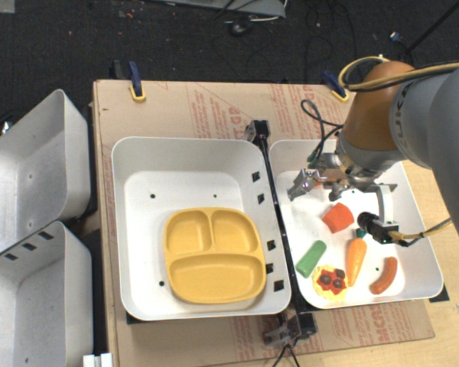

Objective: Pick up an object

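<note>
Crowding is the main risk as I am judging it: the toys in the right bin point(424, 270) are lying close together at the lower right of the frame, so a descent aimed at one could be nudging a neighbour aside or closing on an edge and slipping off. The red block point(338, 217) is sitting nearest the arm, just below the end effector point(315, 180); beside it, toward the lower right, the orange carrot point(355, 258) is lying nearly upright in the picture, with the green piece point(311, 258) to its left, the sausage point(384, 274) to its right and a small yellow piece with dark and red bits point(330, 280) at the bottom. Rounded, smooth shapes like the carrot and sausage are likely to be rolling away under a poor grip. The end effector is hovering over the upper part of that bin, near the divider with the left bin point(134, 205), which is carrying a yellow sectioned plate point(214, 254). I cannot tell its state, and nothing is visibly held.
</note>
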